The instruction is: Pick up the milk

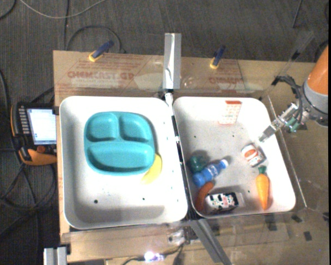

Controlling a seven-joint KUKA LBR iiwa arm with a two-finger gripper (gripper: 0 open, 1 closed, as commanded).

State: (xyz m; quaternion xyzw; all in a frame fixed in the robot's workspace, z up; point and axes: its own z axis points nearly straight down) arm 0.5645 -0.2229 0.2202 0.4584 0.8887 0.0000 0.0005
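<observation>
The milk (224, 201) is a small carton with black and white cow patches, lying on its side near the front edge of the right bin (209, 120). My gripper (269, 132) hangs over the right bin's right side, pointing down and to the left. It is well behind and to the right of the milk, just above a red and white can (254, 155). Nothing shows in its grasp.
A brown sausage (202, 195), a blue bottle (209, 171) and a dark green object (197, 162) lie close to the milk's left. A carrot (262, 187) is to its right. The left bin (71, 203) holds a teal divided plate (119, 142) and a banana (153, 170).
</observation>
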